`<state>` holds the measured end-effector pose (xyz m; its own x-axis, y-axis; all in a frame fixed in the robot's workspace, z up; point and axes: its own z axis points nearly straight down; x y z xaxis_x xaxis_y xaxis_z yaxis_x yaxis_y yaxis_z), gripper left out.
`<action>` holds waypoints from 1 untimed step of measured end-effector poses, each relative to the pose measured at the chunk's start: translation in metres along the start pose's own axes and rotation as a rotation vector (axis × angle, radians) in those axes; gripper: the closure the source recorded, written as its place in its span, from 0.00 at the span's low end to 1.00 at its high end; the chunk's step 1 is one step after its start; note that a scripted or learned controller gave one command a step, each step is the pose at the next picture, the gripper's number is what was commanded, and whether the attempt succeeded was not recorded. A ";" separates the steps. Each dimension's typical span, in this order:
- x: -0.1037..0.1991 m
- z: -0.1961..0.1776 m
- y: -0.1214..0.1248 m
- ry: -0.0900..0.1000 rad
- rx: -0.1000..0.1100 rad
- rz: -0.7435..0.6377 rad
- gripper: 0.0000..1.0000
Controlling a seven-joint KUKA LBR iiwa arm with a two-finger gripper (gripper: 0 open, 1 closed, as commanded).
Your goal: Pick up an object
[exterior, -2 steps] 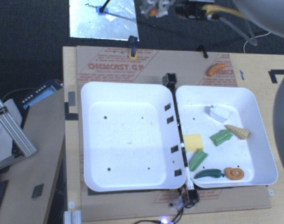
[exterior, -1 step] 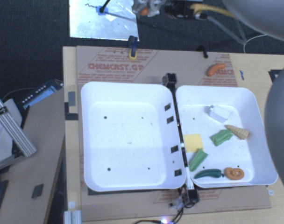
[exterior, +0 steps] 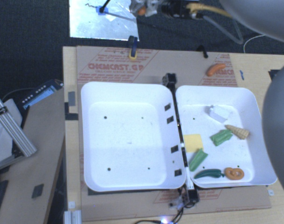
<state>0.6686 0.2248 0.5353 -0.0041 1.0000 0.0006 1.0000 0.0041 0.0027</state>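
Gripper [exterior: 146,3], apparently unladen, finger state indiscernible, poised beyond the bench's far edge. Candidate: flat yellow foam square [exterior: 194,143] at the left wall of the right shallow white bin [exterior: 254,101]. Recommended: descend vertically, straddling opposite edges, clear of the adjacent green plastic pod [exterior: 198,159].

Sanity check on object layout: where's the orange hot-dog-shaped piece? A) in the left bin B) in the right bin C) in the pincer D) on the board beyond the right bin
D: the orange piece lies on the brown board, outside the right bin and past its far rim.
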 end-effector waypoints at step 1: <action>0.008 0.000 0.000 0.000 0.000 0.000 1.00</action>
